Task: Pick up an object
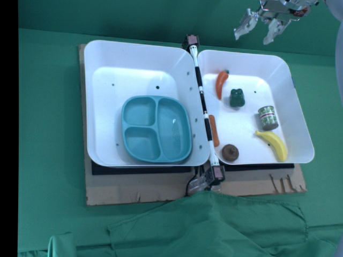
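The silver metal two-finger claw (258, 32) is seen at the upper right of the camera view, raised well above the surface. Its two pale fingers (244, 25) are spread apart and angled downward and toward the left, with nothing held between them. The claw's body of bright metal is joined to a grey wrist that is cut off by the top edge. A grey stretch of the arm (338, 47) is seen along the right edge.

Green-draped bench (48, 116) bearing cardboard sheet (107, 191), two white bins (107, 55) (292, 122) on top.
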Robot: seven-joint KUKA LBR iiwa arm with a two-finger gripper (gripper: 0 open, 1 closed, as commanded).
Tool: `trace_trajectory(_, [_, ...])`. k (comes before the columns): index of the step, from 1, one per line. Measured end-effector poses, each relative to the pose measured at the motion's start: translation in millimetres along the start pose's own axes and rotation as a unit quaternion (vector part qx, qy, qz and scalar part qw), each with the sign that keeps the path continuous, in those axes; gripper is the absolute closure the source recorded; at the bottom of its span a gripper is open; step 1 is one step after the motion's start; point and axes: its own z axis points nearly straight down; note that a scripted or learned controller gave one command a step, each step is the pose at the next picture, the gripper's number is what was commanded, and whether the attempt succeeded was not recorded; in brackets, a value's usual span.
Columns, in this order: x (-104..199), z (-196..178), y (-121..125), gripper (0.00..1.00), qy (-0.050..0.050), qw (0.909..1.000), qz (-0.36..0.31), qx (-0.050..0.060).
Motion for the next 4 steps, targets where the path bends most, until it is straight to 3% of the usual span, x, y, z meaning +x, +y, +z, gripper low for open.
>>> trace_trajectory(1, [-27.2,94.3,-42.5,0.00,-0.001,1.0000,0.000,0.000])
trace_trajectory(2, [-5.6,179.4,-29.7,0.00,-0.001,1.0000,0.000,-0.002])
trace_trajectory(3, [-6.4,166.5,-28.2,1.00,-0.002,1.0000,0.001,-0.005])
trace_trajectory(4, [41.9,33.0,-30.6,1.00,-0.001,1.0000,0.000,-0.001])
